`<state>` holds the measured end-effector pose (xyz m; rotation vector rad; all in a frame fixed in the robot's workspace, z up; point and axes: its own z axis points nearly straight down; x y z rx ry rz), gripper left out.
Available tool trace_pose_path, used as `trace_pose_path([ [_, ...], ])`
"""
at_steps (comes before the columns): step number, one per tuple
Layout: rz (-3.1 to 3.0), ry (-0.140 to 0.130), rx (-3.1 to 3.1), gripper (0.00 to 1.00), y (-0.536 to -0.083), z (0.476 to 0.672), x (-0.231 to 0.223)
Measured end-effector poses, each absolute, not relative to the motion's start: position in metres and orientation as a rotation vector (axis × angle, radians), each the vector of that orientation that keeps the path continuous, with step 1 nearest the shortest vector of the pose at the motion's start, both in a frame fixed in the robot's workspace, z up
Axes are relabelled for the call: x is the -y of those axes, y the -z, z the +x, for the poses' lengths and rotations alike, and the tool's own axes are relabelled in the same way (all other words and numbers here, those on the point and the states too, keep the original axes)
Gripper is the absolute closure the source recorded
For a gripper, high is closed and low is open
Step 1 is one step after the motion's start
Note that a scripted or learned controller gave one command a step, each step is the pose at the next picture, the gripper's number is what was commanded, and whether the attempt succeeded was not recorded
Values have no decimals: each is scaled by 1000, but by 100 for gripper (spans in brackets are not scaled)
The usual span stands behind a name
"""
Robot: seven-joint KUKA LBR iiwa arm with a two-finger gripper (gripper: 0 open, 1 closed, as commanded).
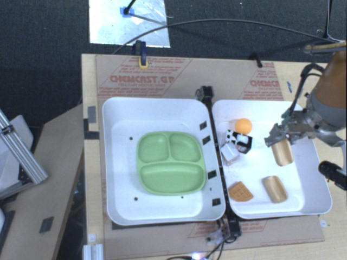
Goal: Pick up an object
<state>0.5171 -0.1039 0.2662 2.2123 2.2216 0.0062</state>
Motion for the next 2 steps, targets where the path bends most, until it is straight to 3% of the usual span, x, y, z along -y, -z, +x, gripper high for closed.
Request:
trace_pose_path([
  [1, 2214, -3, -2225, 100, -284, 518, 104],
  [2, 2212, -2, -2232, 100, -264, 533, 59],
])
